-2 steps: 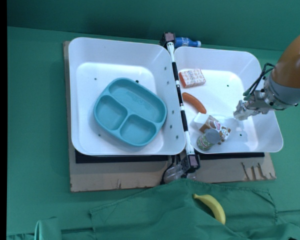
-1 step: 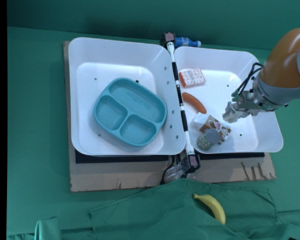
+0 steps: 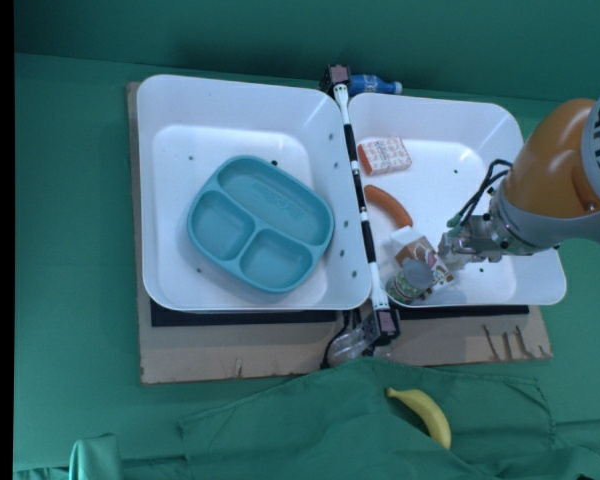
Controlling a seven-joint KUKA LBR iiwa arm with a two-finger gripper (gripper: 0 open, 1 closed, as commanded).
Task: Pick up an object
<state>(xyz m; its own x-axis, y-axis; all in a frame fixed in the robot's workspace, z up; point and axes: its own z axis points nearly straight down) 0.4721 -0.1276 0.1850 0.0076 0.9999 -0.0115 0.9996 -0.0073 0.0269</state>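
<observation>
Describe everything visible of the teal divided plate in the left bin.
The plate is teal, matte and plastic-looking, a rounded rectangle with a raised rim and three compartments: one long, two smaller. It lies flat and right side up, turned at a slant, on the floor of the left bin, toward its right half. Nothing lies in it or touches it.

A teal divided plate (image 3: 261, 224) lies in the white left bin (image 3: 170, 118). In the white right bin (image 3: 480, 128) are an orange-brown sausage (image 3: 388, 206), a white packet with orange-red print (image 3: 384, 155) and a brown-and-white printed carton (image 3: 420, 263). A yellow banana (image 3: 424, 414) lies on green cloth (image 3: 280, 428) at lower centre. The arm (image 3: 560, 173) is grey and orange.
</observation>
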